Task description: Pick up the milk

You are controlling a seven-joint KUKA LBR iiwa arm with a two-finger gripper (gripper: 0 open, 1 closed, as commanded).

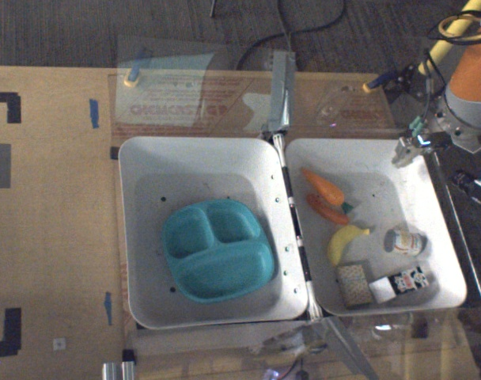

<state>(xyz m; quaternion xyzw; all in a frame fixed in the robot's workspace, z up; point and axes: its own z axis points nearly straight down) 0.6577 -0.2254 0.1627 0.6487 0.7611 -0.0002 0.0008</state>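
The milk carton (399,283) lies on its side in the right bin's (430,182) near right corner, touching a tan sponge (354,284); a small can (404,241), banana (344,242) and two carrots (326,196) lie beyond it (its black-and-white print is unreadable). The gripper (408,147) hovers over the far right rim.

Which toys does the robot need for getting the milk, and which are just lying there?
For the job: milk carton, pincer, right bin.

Just lying about: two carrots, banana, can, brown block, teal plate, left bin.
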